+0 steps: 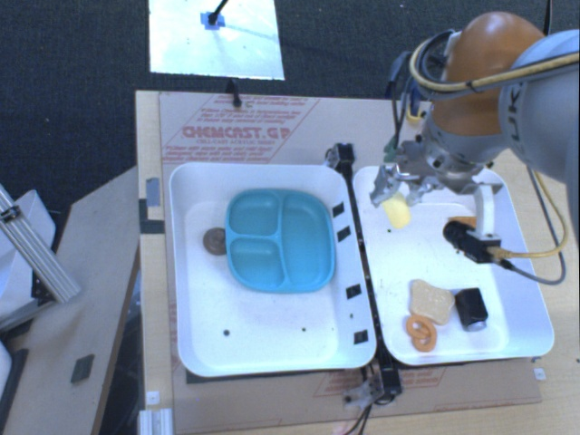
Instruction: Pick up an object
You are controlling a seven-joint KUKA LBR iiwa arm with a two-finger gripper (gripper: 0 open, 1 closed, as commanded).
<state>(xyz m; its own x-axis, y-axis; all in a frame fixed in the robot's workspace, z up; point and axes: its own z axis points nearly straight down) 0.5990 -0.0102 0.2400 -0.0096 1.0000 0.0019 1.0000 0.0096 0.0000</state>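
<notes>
My gripper (396,191) hangs over the far left corner of the right bin (535,329). A small yellow object (396,212) sits directly under its tip, touching or nearly touching it; I cannot make out whether it is gripped. Toward the front of the same bin lie a tan bread-like piece (431,300), an orange pretzel shape (420,332) and a small black block (470,307). A small orange item (464,222) peeks out from behind the arm's black attachment (468,241).
The left bin (195,333) holds a blue divided plate (276,240) with a small brown round thing (215,240) at its left edge. A black-marked divider (355,252) separates the bins. The arm's bulk covers the right bin's far right part.
</notes>
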